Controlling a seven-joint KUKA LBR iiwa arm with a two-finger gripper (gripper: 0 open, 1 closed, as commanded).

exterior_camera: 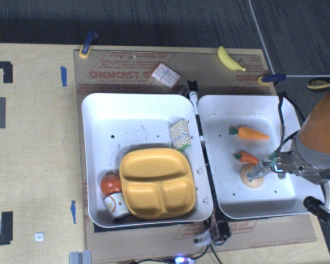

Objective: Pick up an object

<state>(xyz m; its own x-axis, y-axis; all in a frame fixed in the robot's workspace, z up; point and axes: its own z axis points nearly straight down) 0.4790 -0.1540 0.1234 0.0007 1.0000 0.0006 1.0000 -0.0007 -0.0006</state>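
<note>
Camera view, looking down on your bench: two white bins sit side by side on a cardboard sheet. In your left bin (93,125), a yellow tray (157,181) with three compartments fills the near half. A small can (113,198) with an orange-red top is tucked against the tray's left edge, and a patterned packet (180,133) lies just beyond the tray's far right corner. Behind the bins, a small printed box (165,75) rests on the cardboard, and a banana (230,59) lies farther right near the sheet's back edge.

In your right bin (231,202), one carrot (249,133) lies toward the far side, a second, shorter carrot (247,158) sits nearer the middle, and a round tan object (253,177) lies just in front of it. Your gripper (258,173) reaches in from the right, low over that tan object and beside the shorter carrot. Whether its jaws are spread or pressed together cannot be told from this angle, nor whether they touch anything.
</note>
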